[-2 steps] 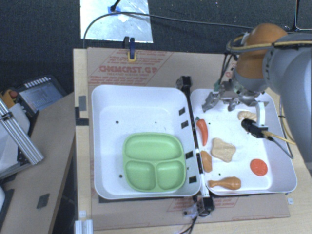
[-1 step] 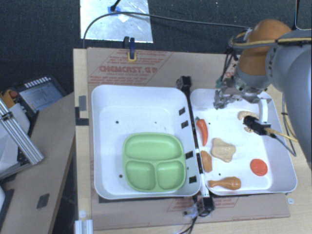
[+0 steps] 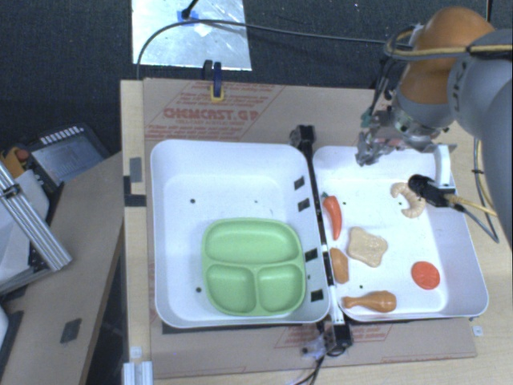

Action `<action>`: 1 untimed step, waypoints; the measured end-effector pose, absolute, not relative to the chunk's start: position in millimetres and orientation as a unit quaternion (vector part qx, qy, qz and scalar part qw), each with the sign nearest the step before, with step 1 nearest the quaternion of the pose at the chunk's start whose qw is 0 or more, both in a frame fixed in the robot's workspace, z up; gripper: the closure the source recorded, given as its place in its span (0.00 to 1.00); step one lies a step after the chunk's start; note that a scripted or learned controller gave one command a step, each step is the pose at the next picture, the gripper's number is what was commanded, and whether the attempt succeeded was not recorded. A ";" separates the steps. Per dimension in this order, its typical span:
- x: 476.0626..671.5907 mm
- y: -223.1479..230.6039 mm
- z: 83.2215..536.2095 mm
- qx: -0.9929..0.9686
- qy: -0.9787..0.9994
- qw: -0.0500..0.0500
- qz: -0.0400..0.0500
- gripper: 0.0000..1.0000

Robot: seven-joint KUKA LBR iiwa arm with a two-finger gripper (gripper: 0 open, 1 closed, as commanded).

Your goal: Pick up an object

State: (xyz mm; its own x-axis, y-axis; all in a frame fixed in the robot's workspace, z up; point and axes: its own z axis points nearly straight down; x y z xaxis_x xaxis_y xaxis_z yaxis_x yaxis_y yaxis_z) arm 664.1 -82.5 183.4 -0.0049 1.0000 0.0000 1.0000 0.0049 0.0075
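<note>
- Hovering above the far corner of the view's right-hand bin (image 3: 453, 239), my gripper (image 3: 367, 156) is carrying nothing that I am seeing. Whether it is released or clenched I cannot tell.
- I am choosing among loose pieces on this bin's floor. The pale curled piece (image 3: 410, 200) is lying nearest, and the red chili (image 3: 332, 215), bread slice (image 3: 368, 247) and red disc (image 3: 426, 274) are lying further forward.
- I am judging the curled piece the best target, since bare floor is showing on most sides of it. I should be descending straight down, centred over it and closing across its narrow width.
- I am treating the chili as riskier, since it is lying just beside the wall between the bins.
- I am minding the bin's back wall, which is close to me now. The drumstick (image 3: 369, 301) is sitting near the front rim. The bin's middle is offering the most open room.
</note>
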 end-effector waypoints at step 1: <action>663.1 -88.4 247.2 0.706 0.708 0.004 0.003 1.00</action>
State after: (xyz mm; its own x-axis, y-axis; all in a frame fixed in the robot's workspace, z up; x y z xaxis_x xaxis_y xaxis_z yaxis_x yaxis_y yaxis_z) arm 663.1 -88.4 247.2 -0.0036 1.0000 -0.0014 0.9999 0.0036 0.0094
